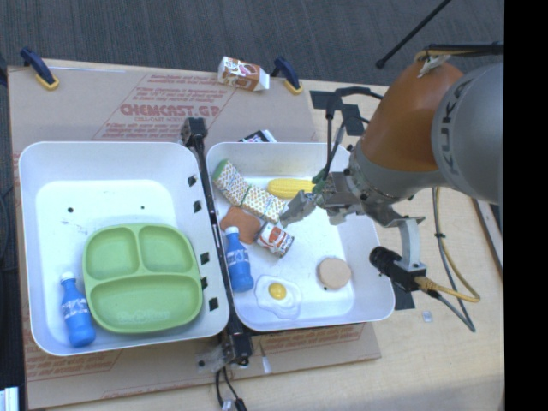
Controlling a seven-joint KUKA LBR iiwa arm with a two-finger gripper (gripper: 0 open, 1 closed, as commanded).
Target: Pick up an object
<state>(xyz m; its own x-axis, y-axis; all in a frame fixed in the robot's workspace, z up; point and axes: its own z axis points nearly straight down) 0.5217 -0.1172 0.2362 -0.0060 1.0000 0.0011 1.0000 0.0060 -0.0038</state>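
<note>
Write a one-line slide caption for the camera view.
KUKA arm's pincer poised over toy food in the right bin; green divided plate and a blue bottle sit in the left bin.

Red-labelled small can (276, 239), on its side, mid right bin (364, 302)

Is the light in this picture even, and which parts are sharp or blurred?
Camera view: light is soft and fairly even, with faint shadows inside the left bin; the green divided plate and fried egg toy look reasonably sharp; the gripper is slightly blurred; the arm's orange band shows mild sheen, no strong glare.
</note>
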